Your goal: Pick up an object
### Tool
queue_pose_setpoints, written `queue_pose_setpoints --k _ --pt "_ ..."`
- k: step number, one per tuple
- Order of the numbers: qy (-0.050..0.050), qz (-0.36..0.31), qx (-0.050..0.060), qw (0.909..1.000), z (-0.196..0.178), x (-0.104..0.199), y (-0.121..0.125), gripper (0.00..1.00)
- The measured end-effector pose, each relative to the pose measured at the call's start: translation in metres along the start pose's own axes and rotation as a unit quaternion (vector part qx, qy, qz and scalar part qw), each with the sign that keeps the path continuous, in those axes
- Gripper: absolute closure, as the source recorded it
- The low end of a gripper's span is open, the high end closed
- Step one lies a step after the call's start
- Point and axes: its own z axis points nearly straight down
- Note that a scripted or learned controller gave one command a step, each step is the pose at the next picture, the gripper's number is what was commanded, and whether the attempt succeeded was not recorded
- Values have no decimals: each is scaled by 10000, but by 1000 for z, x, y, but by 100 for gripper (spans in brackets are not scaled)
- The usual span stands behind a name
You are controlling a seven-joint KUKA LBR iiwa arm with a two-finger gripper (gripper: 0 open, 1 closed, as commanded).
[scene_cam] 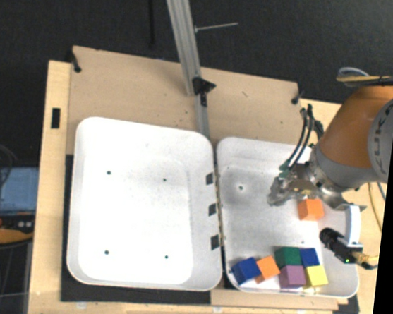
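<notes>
The grey arm with its orange band reaches in from the right over the right bin (253, 160). Its gripper (280, 190) hangs low over the middle of that bin. An orange block (311, 209) sits just right of the gripper, close beside it; whether they touch is unclear. Along the bin's front edge lies a cluster of blocks: blue (245, 269), orange (267, 267), green (287, 257), a second blue (308, 257), purple (293, 275) and yellow (317, 275).
The left bin (137, 202) lies beside the right one, with a row of clips between them. A slanted metal pole (186, 41) rises from behind the bins. A black fitting (338, 245) sticks out at the right bin's right side.
</notes>
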Motion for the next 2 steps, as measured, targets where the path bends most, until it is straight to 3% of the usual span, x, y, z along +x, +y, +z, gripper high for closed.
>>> queue_pose_setpoints --k 1,2 --pt "-5 -3 -10 10000 -65 -2 4 100" --pt "2 -1 30 10000 -52 42 -1 100"
